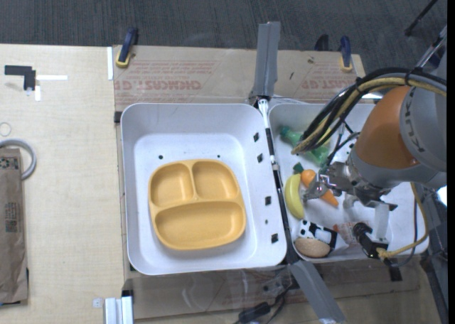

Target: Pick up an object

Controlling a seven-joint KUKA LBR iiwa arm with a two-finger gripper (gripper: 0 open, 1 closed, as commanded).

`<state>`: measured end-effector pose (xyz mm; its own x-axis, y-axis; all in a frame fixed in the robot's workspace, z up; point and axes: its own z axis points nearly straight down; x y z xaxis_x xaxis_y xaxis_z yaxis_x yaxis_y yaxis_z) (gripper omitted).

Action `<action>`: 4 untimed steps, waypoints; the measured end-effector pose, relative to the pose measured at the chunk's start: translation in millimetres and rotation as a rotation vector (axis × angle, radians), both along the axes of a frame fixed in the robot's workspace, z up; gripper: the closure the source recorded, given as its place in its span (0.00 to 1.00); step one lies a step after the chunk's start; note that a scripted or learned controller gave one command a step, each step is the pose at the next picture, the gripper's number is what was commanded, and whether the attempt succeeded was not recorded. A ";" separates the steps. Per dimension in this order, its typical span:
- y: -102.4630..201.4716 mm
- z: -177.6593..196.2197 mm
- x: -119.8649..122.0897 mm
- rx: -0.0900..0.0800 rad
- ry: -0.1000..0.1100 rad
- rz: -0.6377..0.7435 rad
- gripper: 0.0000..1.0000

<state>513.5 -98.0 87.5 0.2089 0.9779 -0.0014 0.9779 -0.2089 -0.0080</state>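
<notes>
My gripper (pixel 320 187) hangs low in the right bin (pixel 281 113), under the grey arm with its orange band (pixel 384 134). Several small objects lie around it. A yellow banana (pixel 293 195) lies just to its left. An orange carrot-like piece (pixel 307 177) touches or sits beside the gripper tip, and another orange bit (pixel 331 200) shows below it. A green item (pixel 291 134) lies at the bin's far end, partly under the cables. Near the front edge are a black-and-white item (pixel 317 232) and a brown bun-like piece (pixel 311 246).
The left bin (pixel 135 173) holds a yellow divided plate (pixel 197 203). A grey divider bar (pixel 268 60) runs between the bins. Black and yellow cables (pixel 334 113) arc over the right bin. A brown paper bag (pixel 11 223) lies on the bench at far left.
</notes>
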 end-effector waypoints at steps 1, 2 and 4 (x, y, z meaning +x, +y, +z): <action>-1.7 5.2 -0.5 0.000 0.006 -0.004 1.00; 51.6 111.0 5.2 -0.003 0.000 -0.041 1.00; 84.8 220.5 4.5 -0.008 0.000 -0.318 1.00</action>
